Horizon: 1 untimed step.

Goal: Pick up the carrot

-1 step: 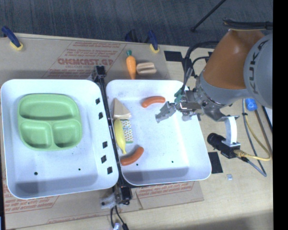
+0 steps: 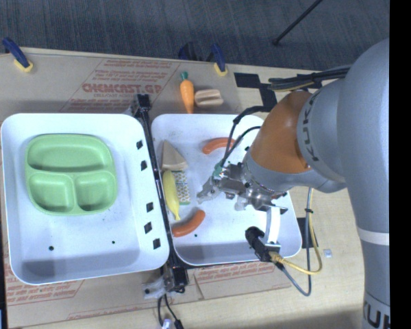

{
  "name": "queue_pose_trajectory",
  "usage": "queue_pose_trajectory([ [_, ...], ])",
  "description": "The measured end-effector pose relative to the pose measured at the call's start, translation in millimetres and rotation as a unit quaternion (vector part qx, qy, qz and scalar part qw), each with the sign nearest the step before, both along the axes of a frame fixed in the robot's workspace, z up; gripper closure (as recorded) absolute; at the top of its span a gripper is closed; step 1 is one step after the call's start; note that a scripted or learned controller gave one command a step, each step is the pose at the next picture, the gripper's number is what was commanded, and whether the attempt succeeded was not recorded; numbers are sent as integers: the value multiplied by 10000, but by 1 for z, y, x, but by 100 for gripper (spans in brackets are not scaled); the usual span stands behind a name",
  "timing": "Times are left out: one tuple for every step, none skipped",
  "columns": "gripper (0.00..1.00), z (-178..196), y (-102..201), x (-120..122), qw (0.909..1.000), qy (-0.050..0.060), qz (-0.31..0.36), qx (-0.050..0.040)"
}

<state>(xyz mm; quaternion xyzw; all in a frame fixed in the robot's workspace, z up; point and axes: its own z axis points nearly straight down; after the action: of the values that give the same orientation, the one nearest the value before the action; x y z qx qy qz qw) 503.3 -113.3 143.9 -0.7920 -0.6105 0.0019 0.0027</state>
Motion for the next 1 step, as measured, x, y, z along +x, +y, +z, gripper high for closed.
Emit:
queue_pose_trajectory([
  [0, -44, -87, -28, 9925, 2, -1224, 0],
])
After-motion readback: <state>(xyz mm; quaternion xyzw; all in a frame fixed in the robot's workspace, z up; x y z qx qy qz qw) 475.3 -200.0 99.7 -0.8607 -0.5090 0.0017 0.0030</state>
